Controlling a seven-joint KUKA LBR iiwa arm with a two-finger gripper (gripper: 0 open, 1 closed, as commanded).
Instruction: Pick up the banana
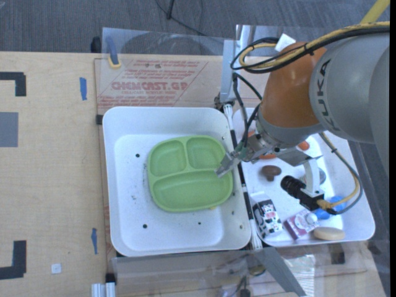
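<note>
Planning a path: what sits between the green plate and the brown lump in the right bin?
Camera view: the claw at the right rim of the green plate, then the bins' adjoining walls.

- arm (352, 79): big smooth grey casing, rounded, matte, entering from the right
- dark lettering on the grey shell, partly readable as "KUK", running vertically near the joint
- orange band (291, 94): glossy, dome-shaped, sits above the wrist
- wrist section below the band: grey ring, narrower, darker underside
- cables (272, 53): yellow and black bundle looping over the orange band from the upper right; one yellow cable also runs up to the frame's top right corner
- gripper (228, 166): thin grey metal, small, angular, with dark fittings where it meets the wrist
</note>
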